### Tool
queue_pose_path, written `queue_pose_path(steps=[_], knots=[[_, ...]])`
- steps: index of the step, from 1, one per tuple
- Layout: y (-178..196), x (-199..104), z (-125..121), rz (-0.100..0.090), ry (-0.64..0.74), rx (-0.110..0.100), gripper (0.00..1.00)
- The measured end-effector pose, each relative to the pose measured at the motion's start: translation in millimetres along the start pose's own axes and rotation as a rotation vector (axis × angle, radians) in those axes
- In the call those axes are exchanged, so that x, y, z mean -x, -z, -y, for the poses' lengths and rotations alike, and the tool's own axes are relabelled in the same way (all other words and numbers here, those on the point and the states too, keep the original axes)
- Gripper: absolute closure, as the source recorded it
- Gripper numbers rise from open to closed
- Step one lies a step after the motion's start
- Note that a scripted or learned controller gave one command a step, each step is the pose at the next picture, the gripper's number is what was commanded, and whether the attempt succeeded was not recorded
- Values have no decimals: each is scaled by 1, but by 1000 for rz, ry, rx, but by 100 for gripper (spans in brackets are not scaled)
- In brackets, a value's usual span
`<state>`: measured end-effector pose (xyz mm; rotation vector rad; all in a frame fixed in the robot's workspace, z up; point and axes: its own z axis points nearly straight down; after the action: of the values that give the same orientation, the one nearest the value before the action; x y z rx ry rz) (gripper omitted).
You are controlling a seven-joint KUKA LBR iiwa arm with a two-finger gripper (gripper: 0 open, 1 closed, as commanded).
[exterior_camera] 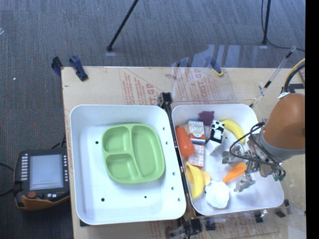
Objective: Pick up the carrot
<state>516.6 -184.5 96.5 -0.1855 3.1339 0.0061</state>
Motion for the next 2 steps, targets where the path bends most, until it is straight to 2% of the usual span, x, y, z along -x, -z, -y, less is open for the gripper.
queue_pose_path(steps=[1, 2], knots=[[10, 2, -2, 3, 5, 2, 100], [-10, -32, -1, -4, 136, 0, 100]])
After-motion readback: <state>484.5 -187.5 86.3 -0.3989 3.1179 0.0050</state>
